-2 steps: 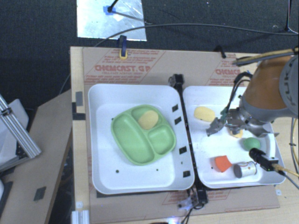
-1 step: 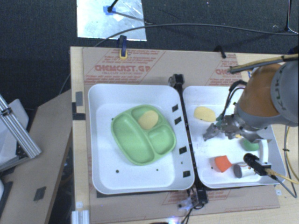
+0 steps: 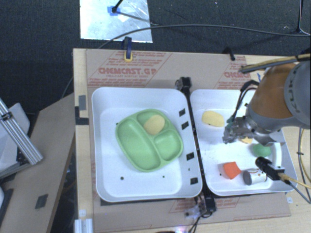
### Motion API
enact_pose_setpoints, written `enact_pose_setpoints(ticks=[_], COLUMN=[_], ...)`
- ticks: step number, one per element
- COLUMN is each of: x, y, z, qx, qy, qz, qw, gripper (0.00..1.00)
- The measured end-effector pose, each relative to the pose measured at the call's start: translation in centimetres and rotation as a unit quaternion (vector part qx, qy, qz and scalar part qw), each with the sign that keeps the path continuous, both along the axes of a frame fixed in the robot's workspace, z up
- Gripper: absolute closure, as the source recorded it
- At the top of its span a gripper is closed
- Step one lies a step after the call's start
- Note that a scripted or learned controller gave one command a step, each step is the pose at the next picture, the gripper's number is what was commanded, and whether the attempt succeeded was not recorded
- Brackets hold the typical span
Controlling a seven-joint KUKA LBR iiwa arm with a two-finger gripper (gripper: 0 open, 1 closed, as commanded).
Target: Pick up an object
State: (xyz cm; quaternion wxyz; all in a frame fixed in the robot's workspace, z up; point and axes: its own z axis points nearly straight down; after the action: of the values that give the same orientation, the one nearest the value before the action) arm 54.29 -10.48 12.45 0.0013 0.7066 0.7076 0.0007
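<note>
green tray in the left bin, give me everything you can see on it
The green tray is pale green, looks like moulded plastic, rounded in outline and divided by raised ridges into three compartments: one long one on the camera's left, two smaller on the right. It lies flat, turned at an angle, on the floor of the left bin, roughly centred. A yellow rounded object sits in its upper compartment; the other two compartments hold nothing. It is undamaged as far as shows.

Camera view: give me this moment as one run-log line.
hand: low in right bin, grip unclear | beside it: yellow piece | orange block: loose | green tray: left bin
</note>
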Motion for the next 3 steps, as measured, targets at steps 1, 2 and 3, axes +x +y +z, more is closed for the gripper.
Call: enact_pose_setpoints(ticks=[1,2,3], x=[1.2,1.3,1.3], y=[0.1,0.1,4.7], z=[5.6,8.8,8.5], qx=[-0.0003,0.0000,0.0012], qy=[-0.002,-0.001,0.001], qz=[0.001,0.001,0.004], qw=[1.0000,1.0000,1.0000], gripper=[1.00,1.00,1.00])
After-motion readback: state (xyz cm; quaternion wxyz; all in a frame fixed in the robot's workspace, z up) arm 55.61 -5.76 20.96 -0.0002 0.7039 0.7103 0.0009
